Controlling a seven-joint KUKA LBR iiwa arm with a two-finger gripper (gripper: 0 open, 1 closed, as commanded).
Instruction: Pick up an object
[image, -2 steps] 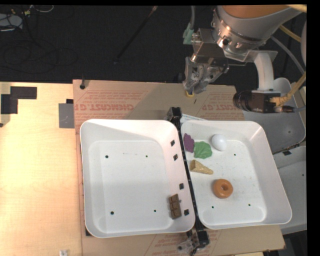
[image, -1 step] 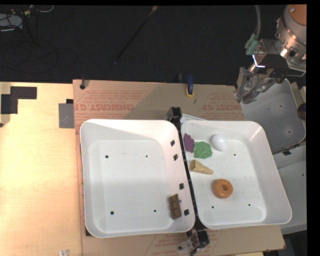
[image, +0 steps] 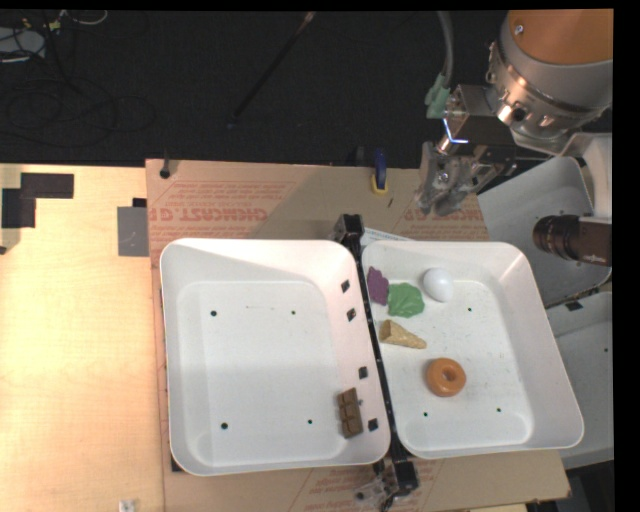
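Observation:
In the right bin (image: 540, 330) lie a white ball (image: 437, 283), a green lump (image: 405, 300), a purple piece (image: 377, 286), a tan wedge (image: 401, 335) and an orange ring (image: 445, 377). A brown block (image: 350, 412) rests in the left bin (image: 200, 300) near its front right corner. My gripper (image: 441, 196) hangs high above the back edge of the right bin, well clear of the objects. Nothing shows between its fingers.
The two bins sit side by side on a brown cardboard sheet (image: 260, 205). A black clip (image: 351, 226) joins them at the back and another fitting (image: 390, 482) at the front. A pale wooden bench top (image: 70, 350) lies to the left.

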